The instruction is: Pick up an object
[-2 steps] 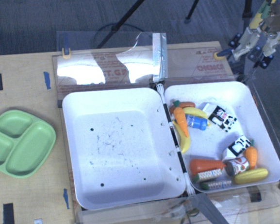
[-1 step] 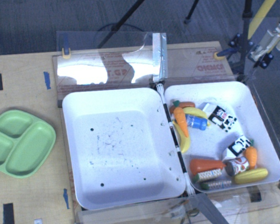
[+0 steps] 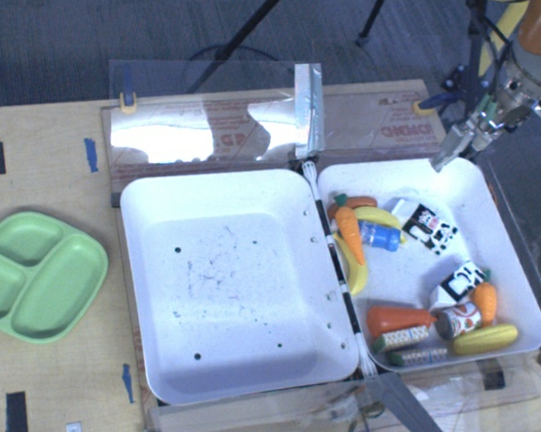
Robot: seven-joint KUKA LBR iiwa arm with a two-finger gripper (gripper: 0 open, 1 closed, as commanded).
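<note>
Camera view: grey two-finger gripper (image 3: 453,149), finger state unclear, hovers above the shallow white right bin's (image 3: 509,236) far corner; best descend squarely over one separate toy.

I see even, bright overhead light, glare on the clear plastic sheet (image 3: 207,131), soft shadows, slightly grainy focus.

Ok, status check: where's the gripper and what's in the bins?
Gripper over right bin's far corner, nothing seen between fingers. Toys piled in right bin, carrot and banana by the divider. Path clear.
</note>
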